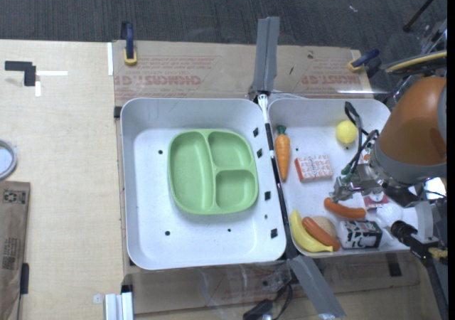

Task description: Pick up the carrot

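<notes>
camera view looks down on two white bins; the carrot (282, 153) lies in the right bin (320, 107), lengthwise hard against its left wall, green top pointing to the far side. the gripper (350, 187) hangs low over the middle of that bin, well apart from the carrot and just above a sausage (344, 208); whether it is open or closed, or has hold of anything, i cannot tell, since wires and the wrist crowd it.

the main risk, as i judge it, is a grab at the wrong thing: the sausage is reddish-orange and long like the carrot, and a second sausage (318, 232) lies by the banana (303, 237) at the near edge. the carrot's place against the wall is the other trouble, as one side of the gripper could strike the rim or push the carrot away. the small patterned box (313, 167) sits between gripper and carrot and could be knocked on a low sideways move.
</notes>
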`<state>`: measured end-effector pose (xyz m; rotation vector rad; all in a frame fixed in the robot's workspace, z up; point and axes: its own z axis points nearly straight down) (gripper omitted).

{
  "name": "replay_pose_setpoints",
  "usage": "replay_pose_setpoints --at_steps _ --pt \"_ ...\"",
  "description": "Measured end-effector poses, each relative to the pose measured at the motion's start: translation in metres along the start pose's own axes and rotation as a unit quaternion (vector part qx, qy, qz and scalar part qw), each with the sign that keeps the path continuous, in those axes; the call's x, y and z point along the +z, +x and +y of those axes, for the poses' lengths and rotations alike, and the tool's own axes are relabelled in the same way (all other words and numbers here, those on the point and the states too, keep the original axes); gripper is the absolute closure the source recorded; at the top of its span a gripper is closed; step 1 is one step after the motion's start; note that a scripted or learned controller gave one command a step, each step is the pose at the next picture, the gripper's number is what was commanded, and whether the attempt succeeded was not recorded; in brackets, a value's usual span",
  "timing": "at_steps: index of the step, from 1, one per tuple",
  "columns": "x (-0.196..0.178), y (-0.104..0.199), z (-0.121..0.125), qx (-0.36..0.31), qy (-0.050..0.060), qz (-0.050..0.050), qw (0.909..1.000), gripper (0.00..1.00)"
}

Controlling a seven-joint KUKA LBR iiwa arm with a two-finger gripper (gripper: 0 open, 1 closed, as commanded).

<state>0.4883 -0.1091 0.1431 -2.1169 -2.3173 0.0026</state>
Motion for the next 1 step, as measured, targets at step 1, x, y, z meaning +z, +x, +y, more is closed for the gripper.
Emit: replay_pose_setpoints --at_steps 1 --pt "-0.1720 0.0048 -0.0095 -0.058 -0.002 -0.002 0.9983 1.00"
